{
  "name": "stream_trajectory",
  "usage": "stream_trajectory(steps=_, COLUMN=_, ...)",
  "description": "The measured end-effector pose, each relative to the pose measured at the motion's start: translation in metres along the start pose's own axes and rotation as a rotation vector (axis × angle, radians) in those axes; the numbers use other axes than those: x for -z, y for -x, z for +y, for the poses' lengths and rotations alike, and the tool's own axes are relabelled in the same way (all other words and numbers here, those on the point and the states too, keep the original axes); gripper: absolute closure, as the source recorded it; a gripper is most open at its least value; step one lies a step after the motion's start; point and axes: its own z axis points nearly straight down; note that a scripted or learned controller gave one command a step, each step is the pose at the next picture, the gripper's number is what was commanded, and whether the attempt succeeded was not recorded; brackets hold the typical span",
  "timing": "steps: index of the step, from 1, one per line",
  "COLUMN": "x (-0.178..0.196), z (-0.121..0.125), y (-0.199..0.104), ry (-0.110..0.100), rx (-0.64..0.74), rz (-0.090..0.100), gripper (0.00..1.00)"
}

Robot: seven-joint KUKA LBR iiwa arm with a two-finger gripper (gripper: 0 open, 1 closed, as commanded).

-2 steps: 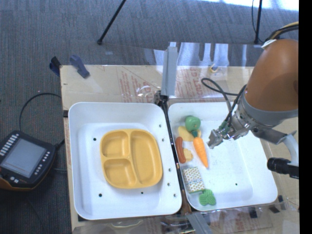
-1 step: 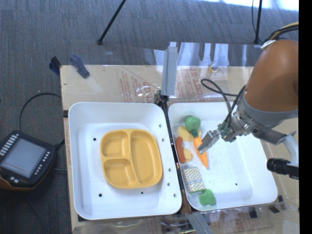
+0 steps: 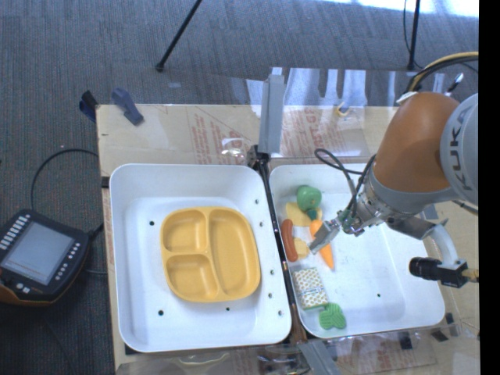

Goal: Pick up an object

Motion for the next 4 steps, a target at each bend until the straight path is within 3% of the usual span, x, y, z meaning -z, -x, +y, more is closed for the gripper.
stream_trajectory(steps=1, x=-0.110, z=-0.001, y=0.058, ry=0.008, rx=-0.081, rz=-0.002, gripper=0.00)
stream_trajectory(steps=2, x=-0.102, z=-0.001, y=0.059, ry=0.006, rx=-0.086, rz=0.001, gripper=1.00)
stream_trajectory(steps=3, x=-0.111, z=-0.023, y=0.045, ry=0.006, rx=-0.167, rz=0.001, gripper=1.00)
stream_trajectory(steps=4, x=0.060, z=-0.024, y=-0.014, ry=0.017, rx=-0.185, rz=-0.005, gripper=1.00)
